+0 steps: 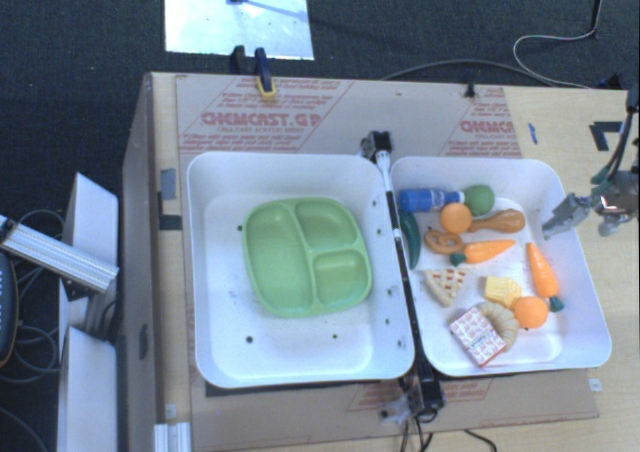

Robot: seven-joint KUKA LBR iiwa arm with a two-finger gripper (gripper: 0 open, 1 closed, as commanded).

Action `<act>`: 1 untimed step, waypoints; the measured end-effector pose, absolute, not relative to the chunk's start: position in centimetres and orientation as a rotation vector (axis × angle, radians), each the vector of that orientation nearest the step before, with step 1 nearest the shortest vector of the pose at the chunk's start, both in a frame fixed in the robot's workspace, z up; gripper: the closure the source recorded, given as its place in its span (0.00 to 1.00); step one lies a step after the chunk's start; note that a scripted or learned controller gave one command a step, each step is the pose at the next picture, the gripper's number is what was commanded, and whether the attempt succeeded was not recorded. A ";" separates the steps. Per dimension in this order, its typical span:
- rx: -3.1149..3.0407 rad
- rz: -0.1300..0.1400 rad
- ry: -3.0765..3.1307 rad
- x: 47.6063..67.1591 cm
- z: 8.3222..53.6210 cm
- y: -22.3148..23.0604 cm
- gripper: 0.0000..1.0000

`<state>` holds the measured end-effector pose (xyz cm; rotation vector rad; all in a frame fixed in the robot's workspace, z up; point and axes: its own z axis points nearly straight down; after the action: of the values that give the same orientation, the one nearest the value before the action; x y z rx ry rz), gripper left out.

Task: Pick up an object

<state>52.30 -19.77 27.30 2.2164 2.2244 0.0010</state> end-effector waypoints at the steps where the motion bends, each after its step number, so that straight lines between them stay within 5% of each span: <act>1: 2.217 0.000 2.226 58.6 17.9 -20.6 0.00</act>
<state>58.61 -20.60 17.89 2.2167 2.2259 0.0000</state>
